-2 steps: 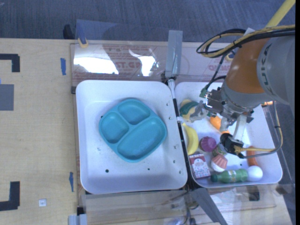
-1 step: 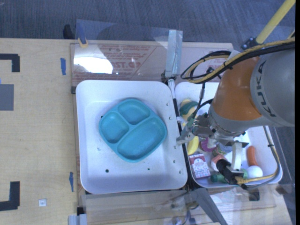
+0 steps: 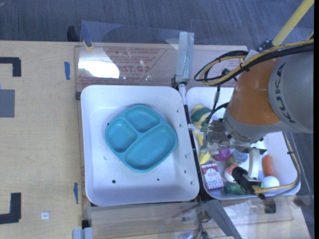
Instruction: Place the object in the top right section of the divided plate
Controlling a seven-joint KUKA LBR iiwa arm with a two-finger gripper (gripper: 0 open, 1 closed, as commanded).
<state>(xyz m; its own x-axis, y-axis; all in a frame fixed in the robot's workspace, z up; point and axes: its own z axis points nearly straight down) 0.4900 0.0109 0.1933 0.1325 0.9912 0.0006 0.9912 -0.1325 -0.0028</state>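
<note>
One arm [image 3: 264, 93] bends over the right bin [image 3: 291, 171]; hand [image 3: 227, 151] state unclear.

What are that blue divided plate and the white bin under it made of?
Divided plate: probably moulded plastic, matte turquoise, with soft rounded ridges and an even colour. Left bin: likely thin plastic too, smooth white with a slight sheen and rounded corners. Neither can be confirmed by look alone.

Arm [image 3: 269, 91] reaches in from rt, over rt bin [image 3: 291, 176]. Gripper [image 3: 223, 142] sits low over that bin's left part, in among a pile of small items [image 3: 234, 171] lying under and just below it. Divider wall [image 3: 189, 133] is just left of gripper. Left bin [image 3: 94, 133] lies beyond it, w/ divided plate [image 3: 141, 137] in its middle, well left of gripper.
</note>
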